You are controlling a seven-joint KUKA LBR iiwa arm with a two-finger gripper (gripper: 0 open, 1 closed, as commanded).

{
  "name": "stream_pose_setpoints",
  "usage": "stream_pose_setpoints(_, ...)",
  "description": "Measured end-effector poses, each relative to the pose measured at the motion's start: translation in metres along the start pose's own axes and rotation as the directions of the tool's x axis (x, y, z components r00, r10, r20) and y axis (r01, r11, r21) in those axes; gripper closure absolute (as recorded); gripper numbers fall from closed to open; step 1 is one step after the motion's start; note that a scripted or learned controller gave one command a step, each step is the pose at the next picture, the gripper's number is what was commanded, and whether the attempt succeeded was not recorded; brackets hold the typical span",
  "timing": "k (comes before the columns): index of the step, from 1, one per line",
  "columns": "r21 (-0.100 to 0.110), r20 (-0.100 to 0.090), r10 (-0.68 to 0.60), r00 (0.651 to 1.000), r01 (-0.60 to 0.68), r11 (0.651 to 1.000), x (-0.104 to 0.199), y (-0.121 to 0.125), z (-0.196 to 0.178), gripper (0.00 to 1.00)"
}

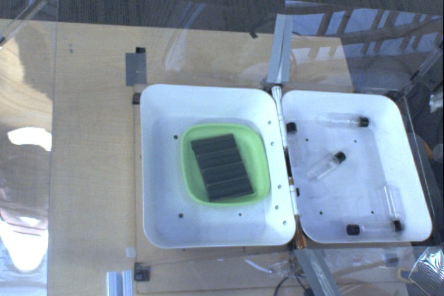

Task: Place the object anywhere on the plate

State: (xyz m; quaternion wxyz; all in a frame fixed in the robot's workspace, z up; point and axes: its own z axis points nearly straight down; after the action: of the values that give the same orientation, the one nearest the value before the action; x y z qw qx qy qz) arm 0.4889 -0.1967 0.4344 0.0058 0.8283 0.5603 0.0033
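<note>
Pale wood desk point(83, 149), two white bins side by side toward its right half.

Left bin point(156, 218): a green plate point(191, 149) sits about mid-bin. A dark grey ribbed block point(222, 168) lies flat on the plate, turned a little off square, all of it inside the green rim.

Right bin point(409, 170): three clear vials with black caps.
- One vial point(345, 122) lies near the far edge.
- A second vial point(326, 165) lies slantwise about mid-bin.
- A third vial point(392, 204) lies near the right wall toward the near corner.
- Two small black bits, possibly loose caps: one point(291, 127) by the far left corner, one point(352, 229) by the near edge.

Tool: how far open it is, and whether it has hold of anything, cannot tell.

Judgement on step: if the block is the object meant, it is already resting on the plate and the placing step reads as done; nothing is left but to keep clear of it. If a vial is meant instead, the job is at its start. The next move would then call for a descent into the right bin onto a vial lying on its side, closing across its narrow width, since a round, smooth vial could roll or slip. After that, a carry over the wall between the bins to the plate's bare green margin.
</note>
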Motion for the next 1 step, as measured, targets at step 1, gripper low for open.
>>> stream_pose_setpoints(1,0.002,0.001,0.113,0.994,-0.113,0.994,-0.0007,0.0000,-0.0014,0.00)
